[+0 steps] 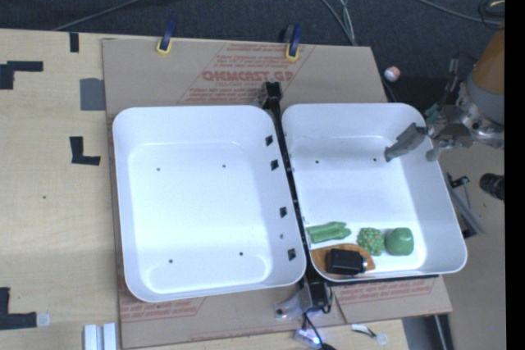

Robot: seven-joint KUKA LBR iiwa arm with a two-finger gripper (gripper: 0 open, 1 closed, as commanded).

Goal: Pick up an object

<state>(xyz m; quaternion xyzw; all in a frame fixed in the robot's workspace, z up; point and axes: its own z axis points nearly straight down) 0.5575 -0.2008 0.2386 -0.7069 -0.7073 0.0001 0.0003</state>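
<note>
From my seat at the controls, the gripper (408, 142) sits over the upper right part of the right bin (353, 123), near its far right rim, with the arm (484, 86) coming in from the right edge of the camera view and its orange band just visible above the wrist. I can make out one grey finger (402, 145) slanting down and to the left, but the angle does not let me separate it from its partner, so I cannot tell whether the jaws stand apart or together. Nothing shows between them, and I judge the gripper to be carrying nothing. Working outward, the floor of the right bin beneath and around the gripper is bare white. The candidates for a pick all lie well apart from it, clustered along the near edge of that bin: a long green piece (327, 232) towards the left, a knobbly green object (371, 239) and a smooth round green object (399, 241) just beside each other to its right, and a black object (345, 261) resting on something orange-brown (361, 258) in front of them. The left bin (197, 201) holds none of these. As I read it, the task is barely begun: no object has been lifted, and what is left is to travel to the near edge, descend on one item, close and raise it.
</note>
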